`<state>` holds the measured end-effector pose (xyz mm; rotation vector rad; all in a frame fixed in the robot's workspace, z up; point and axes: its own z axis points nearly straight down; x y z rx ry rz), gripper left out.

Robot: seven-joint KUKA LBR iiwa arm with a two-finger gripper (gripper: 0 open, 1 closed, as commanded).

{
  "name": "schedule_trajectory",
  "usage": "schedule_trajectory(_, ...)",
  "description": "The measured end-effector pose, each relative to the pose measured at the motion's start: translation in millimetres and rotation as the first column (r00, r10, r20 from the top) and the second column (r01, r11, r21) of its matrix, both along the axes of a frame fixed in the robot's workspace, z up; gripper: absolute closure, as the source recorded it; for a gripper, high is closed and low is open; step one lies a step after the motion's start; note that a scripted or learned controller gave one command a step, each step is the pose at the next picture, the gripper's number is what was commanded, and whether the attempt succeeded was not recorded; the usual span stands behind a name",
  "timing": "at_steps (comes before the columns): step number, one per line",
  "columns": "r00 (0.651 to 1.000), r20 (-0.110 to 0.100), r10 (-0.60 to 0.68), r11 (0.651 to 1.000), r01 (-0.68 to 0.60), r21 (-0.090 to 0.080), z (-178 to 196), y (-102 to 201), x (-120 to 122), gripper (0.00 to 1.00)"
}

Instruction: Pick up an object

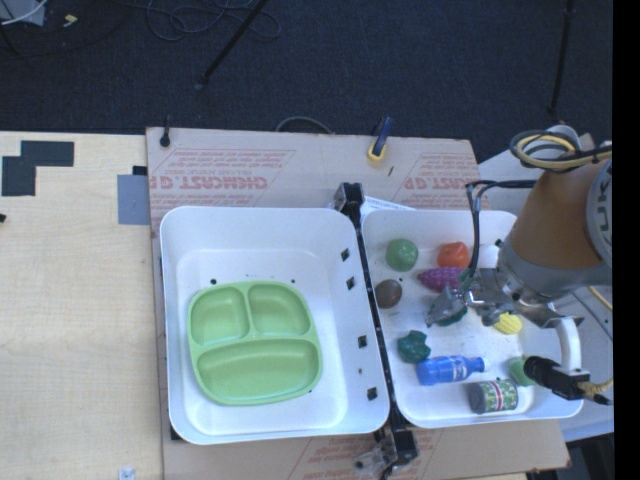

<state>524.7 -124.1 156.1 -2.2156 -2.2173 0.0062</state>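
Note:
My gripper [452, 305] is low over the middle of the right bin [478, 415], at the end of the arm coming in from the right. A small dark green object [449, 315] lies right at its tip; I cannot tell whether it is gripped. A purple toy [436, 277] lies just above the gripper, with an orange-red object [453, 254] and a green ball [402, 254] beyond it. A yellow piece [509, 322] sits under the wrist. Nearer the front lie a teal object [413, 346], a blue bottle [449, 369] and a small can [494, 396].
A brown ball [388, 293] rests near the divider between the bins. The left bin [180, 268] holds a light green divided plate [255, 341]. A yellow-and-blue clamp [379, 143] stands on the cardboard behind the bins.

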Motion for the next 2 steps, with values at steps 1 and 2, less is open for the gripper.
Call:
schedule_trajectory(1, 1.000, 0.000, 0.000, 1.000, 0.000, 0.000, -62.9, -0.2, 3.8, 0.00)
schedule_trajectory(2, 1.000, 0.003, -0.005, 1.000, 0.005, 0.000, -69.3, -0.1, 2.9, 0.00)
